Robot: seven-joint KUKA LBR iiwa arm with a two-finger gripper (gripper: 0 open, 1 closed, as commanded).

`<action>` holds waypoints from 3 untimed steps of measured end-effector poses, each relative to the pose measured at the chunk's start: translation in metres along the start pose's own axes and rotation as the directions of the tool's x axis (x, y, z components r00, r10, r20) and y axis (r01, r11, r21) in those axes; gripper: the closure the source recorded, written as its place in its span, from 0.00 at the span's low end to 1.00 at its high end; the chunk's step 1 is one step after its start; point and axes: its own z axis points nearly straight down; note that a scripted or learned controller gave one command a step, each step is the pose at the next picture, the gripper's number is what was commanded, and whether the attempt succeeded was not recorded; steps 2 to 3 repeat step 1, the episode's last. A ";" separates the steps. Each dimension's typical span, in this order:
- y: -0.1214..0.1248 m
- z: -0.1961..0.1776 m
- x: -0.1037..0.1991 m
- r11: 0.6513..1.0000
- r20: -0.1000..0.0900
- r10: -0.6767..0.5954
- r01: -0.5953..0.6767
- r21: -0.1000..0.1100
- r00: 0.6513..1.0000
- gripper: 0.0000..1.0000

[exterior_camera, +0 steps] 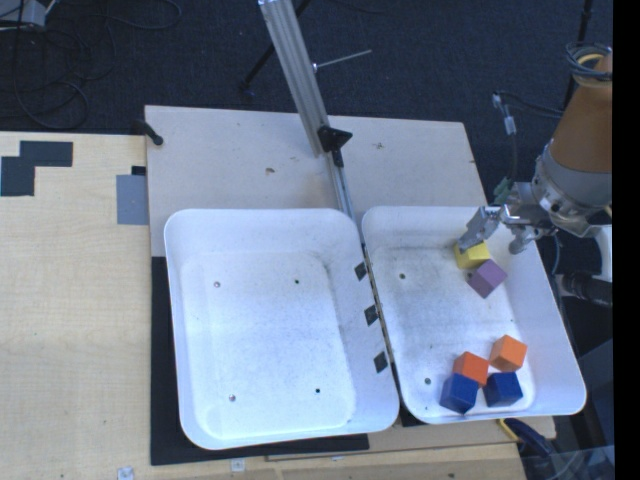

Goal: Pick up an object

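White plastic forms two shallow bins sitting side by side on a pale bench. The left bin point(265, 328) has a bare, lightly speckled floor with a few small dark dots. A grey metal rail point(300, 83) slants down from the top of the view toward the seam where the bins meet, and three small black clips point(371, 314) mark that seam.

The right bin point(425, 308) holds all the blocks. Near its far right corner lies a yellow block point(472, 254), with a purple block point(487, 278) touching it on the near side. Well apart from these, at the near right corner, four blocks cluster: an orange block point(470, 367) and a second orange block point(509, 352) beside it, with a blue block point(459, 393) and a second blue block point(503, 388) just in front of them.

At the far right, the arm reaches in. Its gripper point(497, 230) hangs with fingers spread apart, one finger just above the yellow block, the other off to the right. Nothing sits between the fingers.
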 end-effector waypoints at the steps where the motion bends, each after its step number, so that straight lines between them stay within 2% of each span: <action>1: -0.038 -0.031 0.015 1.000 -0.003 0.004 -0.004 0.001 1.000 0.00; 3: -0.038 -0.031 0.015 1.000 -0.003 0.004 -0.004 0.001 1.000 0.00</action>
